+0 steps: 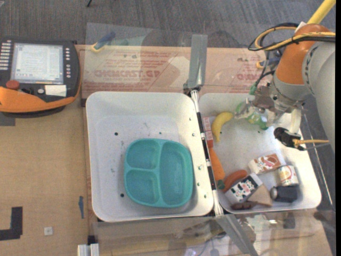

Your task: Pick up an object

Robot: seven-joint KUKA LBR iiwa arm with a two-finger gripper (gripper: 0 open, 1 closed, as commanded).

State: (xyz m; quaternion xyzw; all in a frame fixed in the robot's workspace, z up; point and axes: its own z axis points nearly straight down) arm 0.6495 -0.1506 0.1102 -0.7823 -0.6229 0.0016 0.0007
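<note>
Your gripper point(254, 106) hovers over the far edge of the right bin point(311, 196), above a greenish clear object point(260, 119); you cannot tell its state. A banana point(220, 124) lies just beside it toward the bin's far left corner. A carrot point(216, 166) runs along the left edge. The left bin point(101, 143) holds a teal divided plate point(158, 173).
</note>
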